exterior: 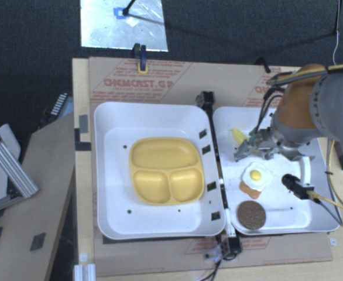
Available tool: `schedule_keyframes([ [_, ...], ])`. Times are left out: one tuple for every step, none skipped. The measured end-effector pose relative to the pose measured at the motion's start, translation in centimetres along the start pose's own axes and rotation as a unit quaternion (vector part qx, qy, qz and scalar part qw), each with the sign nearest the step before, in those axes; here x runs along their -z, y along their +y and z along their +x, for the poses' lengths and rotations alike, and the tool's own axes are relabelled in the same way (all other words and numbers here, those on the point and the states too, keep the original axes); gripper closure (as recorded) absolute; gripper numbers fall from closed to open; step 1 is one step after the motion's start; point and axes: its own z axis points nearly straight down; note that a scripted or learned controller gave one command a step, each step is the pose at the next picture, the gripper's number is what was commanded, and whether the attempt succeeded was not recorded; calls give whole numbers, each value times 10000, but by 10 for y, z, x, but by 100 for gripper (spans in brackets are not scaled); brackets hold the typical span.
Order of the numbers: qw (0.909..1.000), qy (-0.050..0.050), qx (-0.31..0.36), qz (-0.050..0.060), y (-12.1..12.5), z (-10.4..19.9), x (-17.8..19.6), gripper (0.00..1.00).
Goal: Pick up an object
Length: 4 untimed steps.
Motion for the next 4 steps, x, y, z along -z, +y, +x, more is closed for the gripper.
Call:
schedule_keyframes([
  [10000, -6, 0, -19, 1, -1, 12, 100],
  [10000, -8, 11, -45, 4, -1, 77, 100],
  [10000, -9, 15, -49, 3, 1, 141, 100],
  [10000, -3, 13, -24, 4, 1, 161, 100],
])
